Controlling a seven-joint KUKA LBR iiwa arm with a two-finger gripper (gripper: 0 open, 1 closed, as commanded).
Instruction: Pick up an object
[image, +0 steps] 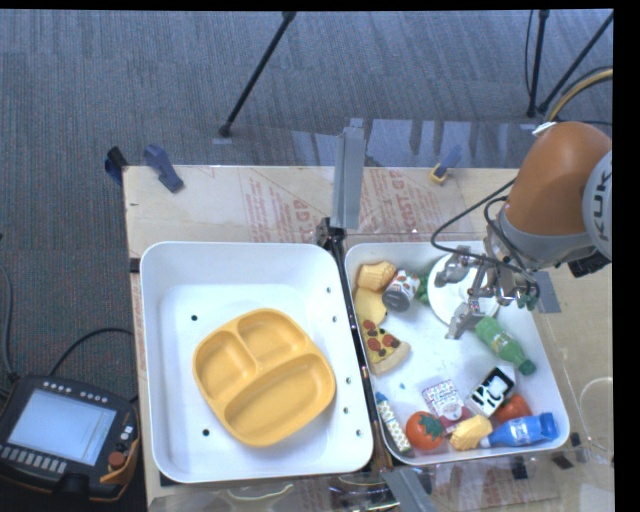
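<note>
The end effector (468, 300) hangs over the upper part of the right bin (556, 385); whether it is released or clenched cannot be told from this slant, and nothing visibly sits in it. Candidates crowd below: a green bottle (503, 344) just beside it, a pizza slice (381, 343), a tomato (425, 430), a blue bottle (520, 431). The green bottle looks the best target: descend straight, straddle its narrow width, clear of the bin wall. The yellow divided plate (263, 374) lies in the left bin (165, 290).
</note>
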